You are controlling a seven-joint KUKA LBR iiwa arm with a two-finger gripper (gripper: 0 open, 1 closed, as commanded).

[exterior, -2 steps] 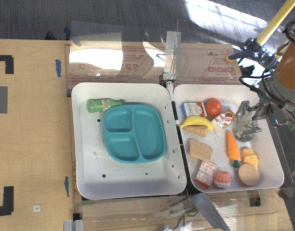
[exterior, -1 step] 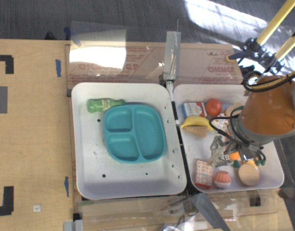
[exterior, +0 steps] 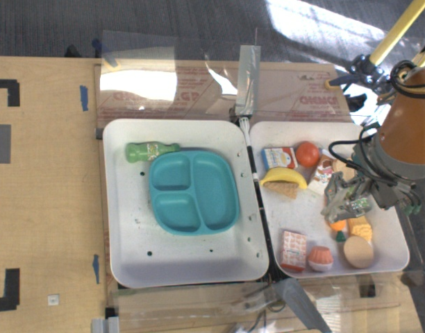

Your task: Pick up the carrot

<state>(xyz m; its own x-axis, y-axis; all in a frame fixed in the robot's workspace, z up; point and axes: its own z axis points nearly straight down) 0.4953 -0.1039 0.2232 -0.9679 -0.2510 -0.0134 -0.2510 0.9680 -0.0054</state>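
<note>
My pincer (exterior: 343,207) hovers low over the small orange carrot (exterior: 339,223) in the right white bin (exterior: 396,259); its grip I cannot tell. The lift remains undone.

Dark grey carpet floor (exterior: 164,9) with sunlit patch (exterior: 320,16), cardboard-topped bench (exterior: 42,207), 2 white bins (exterior: 185,272)
</note>
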